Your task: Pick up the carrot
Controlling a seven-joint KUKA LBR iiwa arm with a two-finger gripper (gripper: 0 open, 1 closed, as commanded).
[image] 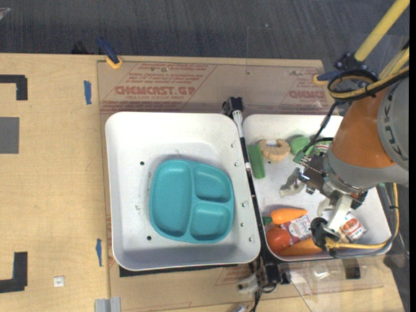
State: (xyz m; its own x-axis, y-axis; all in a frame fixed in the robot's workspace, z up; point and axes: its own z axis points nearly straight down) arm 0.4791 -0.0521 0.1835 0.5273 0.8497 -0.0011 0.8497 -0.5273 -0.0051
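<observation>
The carrot (286, 216) lies in the right bin (383, 239), near its front-left corner, orange and pointing roughly left to right, with a small green end toward the divider. Just in front of it sits a red-orange rounded item (281, 239), and a small packet with red and white print (300, 227) rests against both; its lettering is too small to read. A second small red-and-white labelled item (351, 227) lies further right, also illegible.

The claw (305, 177) hangs over the middle of the right bin, behind and to the right of the carrot and apart from it. Its metal fingers (290, 184) stand spread, with nothing between them.

At the back of that bin are a tan ring-shaped piece (274, 149) and green items (300, 145); a green stick-like piece (257, 162) lies by the divider.

The left bin (130, 142) holds a teal divided plate (192, 201) with three compartments.

Behind the bins, the brown sheet (214, 83) on the tabletop (45, 194) bears red printing reading "CHEMCAST GP", repeated in part at the right.
</observation>
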